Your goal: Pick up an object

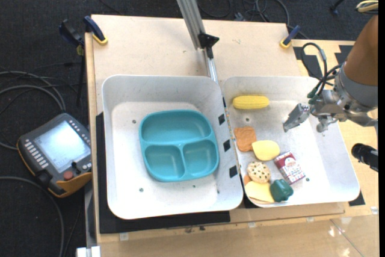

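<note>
above the right bin [337, 147], spread claw [310, 118] hangs beside corn [251, 103], cookie [259, 172].

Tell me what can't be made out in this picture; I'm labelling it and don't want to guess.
- Gripper: too small and slanted in the camera view to tell open from shut.
- Arm: cut off by the right edge.
- Yellow slice at the bin's front: partly covered by the cookie and the green piece.
- Small red carton: print too small to read.
- Orange piece: its near edge is overlapped by the yellow lump.
</note>
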You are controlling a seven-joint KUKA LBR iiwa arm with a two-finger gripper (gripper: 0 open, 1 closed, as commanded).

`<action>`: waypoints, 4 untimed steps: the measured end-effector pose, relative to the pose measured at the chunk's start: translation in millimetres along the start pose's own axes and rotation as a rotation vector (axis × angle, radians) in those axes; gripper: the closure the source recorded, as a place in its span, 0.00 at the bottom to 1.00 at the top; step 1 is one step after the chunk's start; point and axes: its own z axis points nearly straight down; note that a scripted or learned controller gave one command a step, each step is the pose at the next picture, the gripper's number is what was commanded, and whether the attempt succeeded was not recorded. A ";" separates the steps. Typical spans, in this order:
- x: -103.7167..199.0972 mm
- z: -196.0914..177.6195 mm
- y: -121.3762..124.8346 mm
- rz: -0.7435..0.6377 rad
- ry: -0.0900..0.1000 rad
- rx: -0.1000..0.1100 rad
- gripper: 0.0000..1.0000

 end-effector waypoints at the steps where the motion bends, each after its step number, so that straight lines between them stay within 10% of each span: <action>1: -0.1 -0.1 0.0 0.000 0.000 -0.001 0.00; 4: -5.1 157.1 11.0 0.003 0.000 -0.003 0.00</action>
